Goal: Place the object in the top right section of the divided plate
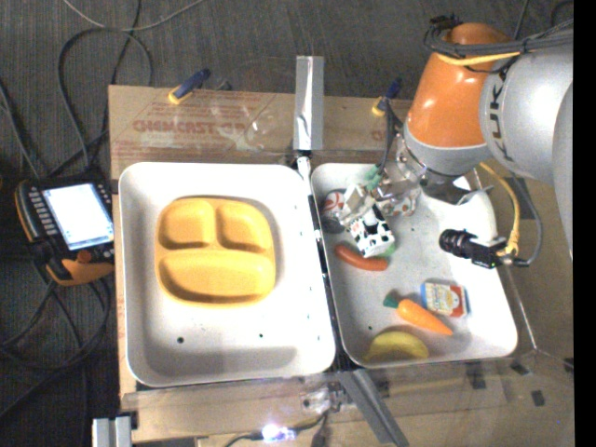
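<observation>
The yellow divided plate [219,250] lies in the left white bin [140,324]. It has two small sections at the top and one wide section below, all bare. My gripper [365,209] hangs low over the upper left part of the right bin [494,329]. Right below it sits a white toy with black spots [376,239]. Beside the toy is a small round can [332,205], and a red sausage-shaped piece [361,259] lies in front of it. The wrist hides what is directly under the gripper.
An orange carrot [421,315], a yellow banana [399,345] and a small blue-and-red packet [444,297] lie in the right bin's lower half. A black cable plug [463,244] hangs over that bin's right side. A handheld pendant [73,217] sits left of the bench.
</observation>
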Controlling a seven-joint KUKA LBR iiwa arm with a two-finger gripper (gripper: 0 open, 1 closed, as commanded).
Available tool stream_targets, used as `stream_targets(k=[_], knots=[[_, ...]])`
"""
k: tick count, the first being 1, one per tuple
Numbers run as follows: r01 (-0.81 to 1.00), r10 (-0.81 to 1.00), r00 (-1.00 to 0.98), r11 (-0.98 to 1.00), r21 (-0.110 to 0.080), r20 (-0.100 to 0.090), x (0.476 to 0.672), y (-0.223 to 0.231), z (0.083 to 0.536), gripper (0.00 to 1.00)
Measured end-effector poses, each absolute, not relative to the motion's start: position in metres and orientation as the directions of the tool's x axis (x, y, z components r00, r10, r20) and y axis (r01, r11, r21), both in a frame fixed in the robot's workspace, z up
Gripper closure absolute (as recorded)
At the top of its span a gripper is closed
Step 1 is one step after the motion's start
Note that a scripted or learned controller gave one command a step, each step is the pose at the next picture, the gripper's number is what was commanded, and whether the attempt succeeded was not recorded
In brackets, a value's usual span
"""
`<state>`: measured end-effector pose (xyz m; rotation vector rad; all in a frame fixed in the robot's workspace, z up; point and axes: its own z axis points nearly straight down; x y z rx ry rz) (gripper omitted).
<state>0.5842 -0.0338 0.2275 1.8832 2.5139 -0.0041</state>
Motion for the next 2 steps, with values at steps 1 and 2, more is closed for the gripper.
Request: stream_targets(k=[1,2], knots=[[0.937,0.937,-0.350,0.350,-0.002,0.000,0.618,0.076,0.184,1.00],[0.936,0.936,-0.353,0.353,-0.003,-0.002,0.608,0.050,0.183,1.00]])
